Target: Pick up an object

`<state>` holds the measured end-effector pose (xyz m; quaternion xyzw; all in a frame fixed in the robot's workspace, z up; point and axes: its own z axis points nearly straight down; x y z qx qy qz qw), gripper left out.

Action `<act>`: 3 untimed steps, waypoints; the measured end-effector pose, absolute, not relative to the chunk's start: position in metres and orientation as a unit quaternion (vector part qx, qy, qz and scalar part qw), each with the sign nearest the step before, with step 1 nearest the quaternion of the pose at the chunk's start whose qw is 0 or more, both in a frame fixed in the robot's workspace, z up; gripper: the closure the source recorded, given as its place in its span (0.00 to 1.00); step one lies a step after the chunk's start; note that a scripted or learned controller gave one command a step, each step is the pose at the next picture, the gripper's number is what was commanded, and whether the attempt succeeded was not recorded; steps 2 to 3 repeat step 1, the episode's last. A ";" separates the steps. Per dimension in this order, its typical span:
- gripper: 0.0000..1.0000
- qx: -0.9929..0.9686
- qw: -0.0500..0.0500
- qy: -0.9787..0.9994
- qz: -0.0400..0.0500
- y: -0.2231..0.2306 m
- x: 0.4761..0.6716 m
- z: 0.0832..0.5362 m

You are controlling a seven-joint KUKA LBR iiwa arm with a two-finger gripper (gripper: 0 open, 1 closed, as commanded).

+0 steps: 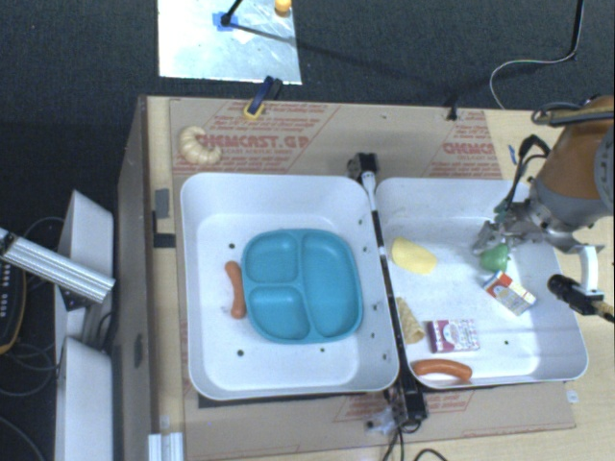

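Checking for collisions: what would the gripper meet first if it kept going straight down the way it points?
Most likely the green object in the right bin, which lies right under the gripper. Depth is hard to judge from this slanted view; they may already touch.

Dark carpet floor (404, 27); a shiny metal sheet (226, 27) lies on it; cardboard-topped bench (317, 137).

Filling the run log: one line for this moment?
arm: over right bin | gripper: at green object, grasp unclear | left bin: blue tray, sausage

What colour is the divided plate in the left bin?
Light blue plate, seen clearly in the camera view.
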<state>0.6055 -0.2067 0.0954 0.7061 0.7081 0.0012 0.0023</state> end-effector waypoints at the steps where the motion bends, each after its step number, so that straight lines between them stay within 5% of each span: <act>1: 1.00 0.706 0.001 0.709 0.001 -0.120 0.581 0.169; 3: 1.00 0.706 0.001 0.709 0.001 -0.120 0.581 0.169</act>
